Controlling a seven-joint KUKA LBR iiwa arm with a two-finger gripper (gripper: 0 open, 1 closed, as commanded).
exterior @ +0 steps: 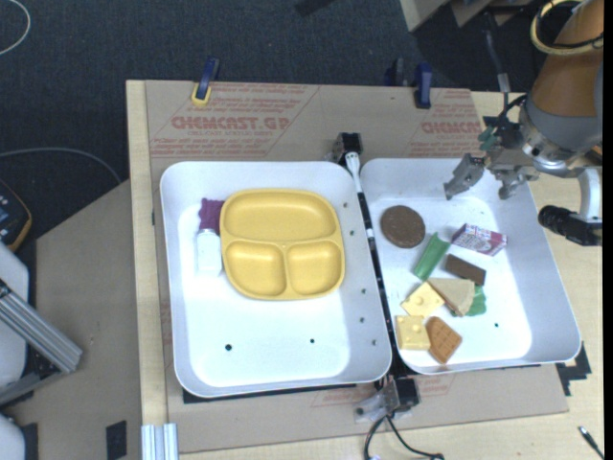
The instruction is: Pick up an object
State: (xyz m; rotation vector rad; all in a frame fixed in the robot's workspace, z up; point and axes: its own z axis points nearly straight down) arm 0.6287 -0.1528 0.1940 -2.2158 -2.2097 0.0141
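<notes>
My gripper [487,182] hangs over the far part of the right bin [551,295], fingers [461,178] spread open with nothing between them. Below and in front of it lie a brown round cookie [402,226], a pink-and-white wrapped packet [478,240], a green stick [430,255], a dark brown bar [464,268], a tan wedge [454,294], two yellow cheese-like pieces [419,316] and an orange cracker [442,339]. The gripper is clear of all of them, above the bin floor.
The left bin [268,348] holds a yellow three-compartment plate [282,241], with a white bottle [208,253] and a purple item [211,211] at its left side. Black clips join the bins between them. The cardboard bench edge surrounds both bins.
</notes>
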